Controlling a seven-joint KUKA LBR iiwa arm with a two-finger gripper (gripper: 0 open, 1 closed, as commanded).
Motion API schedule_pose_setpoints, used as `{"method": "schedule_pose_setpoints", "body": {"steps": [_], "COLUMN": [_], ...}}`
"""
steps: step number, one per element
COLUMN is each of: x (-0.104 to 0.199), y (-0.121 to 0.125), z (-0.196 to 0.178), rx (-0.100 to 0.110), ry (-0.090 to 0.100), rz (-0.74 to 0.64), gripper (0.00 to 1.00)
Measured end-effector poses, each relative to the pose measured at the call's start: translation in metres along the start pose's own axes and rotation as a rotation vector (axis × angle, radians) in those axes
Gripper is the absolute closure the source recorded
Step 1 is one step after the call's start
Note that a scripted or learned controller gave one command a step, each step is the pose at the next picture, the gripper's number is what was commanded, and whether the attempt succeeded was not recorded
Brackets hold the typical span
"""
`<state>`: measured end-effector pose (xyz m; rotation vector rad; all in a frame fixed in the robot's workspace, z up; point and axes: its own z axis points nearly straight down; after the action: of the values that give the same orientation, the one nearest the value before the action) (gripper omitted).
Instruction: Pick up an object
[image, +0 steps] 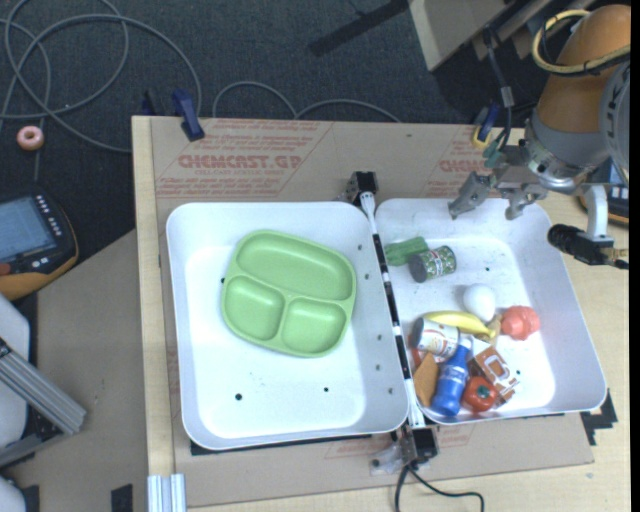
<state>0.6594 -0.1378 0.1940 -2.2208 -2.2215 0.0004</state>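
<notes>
My gripper (491, 204) hangs above the far edge of the right bin (560, 300), its two fingers spread apart with nothing between them. Below it in that bin lie a green can with a dark label (424, 260), a white egg (479, 299), a yellow banana (460, 323), a pink-red figure (518, 322), a blue bottle (451, 383), an orange piece (425, 377) and a red-and-white item (492, 378). The objects crowd the near half of the bin.
The left bin (200, 380) holds a green three-compartment plate (288, 292). A black clip (362, 185) sits at the far end of the seam between the bins. Cardboard (260, 150) lies under both bins.
</notes>
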Motion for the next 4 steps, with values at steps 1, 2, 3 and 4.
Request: {"method": "schedule_pose_setpoints", "body": {"steps": [1,2,3,4], "x": [0.025,0.043,0.043,0.043], "y": [-0.070,-0.111,-0.110,-0.110], "z": [0.041,0.110,0.100,0.100], "rx": [0.001,0.001,-0.002,-0.002], "ry": [0.000,0.001,0.000,0.000], "rz": [0.000,0.001,0.002,0.002], "gripper": [0.00,0.00,1.00,0.00]}}
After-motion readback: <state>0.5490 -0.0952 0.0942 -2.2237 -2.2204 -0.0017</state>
